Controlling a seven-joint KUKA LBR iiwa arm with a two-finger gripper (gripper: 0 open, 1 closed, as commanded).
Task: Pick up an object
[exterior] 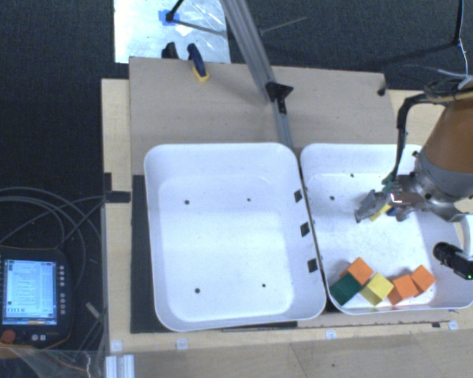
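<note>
You can see the gripper [372, 209] over the right bin [331, 181], whether holding anything I cannot tell, and the blocks [376, 283] lie below it, toward the near edge.

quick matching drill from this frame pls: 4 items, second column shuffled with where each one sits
1. green block
2. gripper
3. handheld screen pendant
4. yellow-handled clamp

A. on the dark floor, left of the bench
B. front of the right bin, beside the orange and yellow blocks
C. rear of the bench, behind the left bin
D. over the middle of the right bin

Pairs: 1-B, 2-D, 3-A, 4-C
</note>
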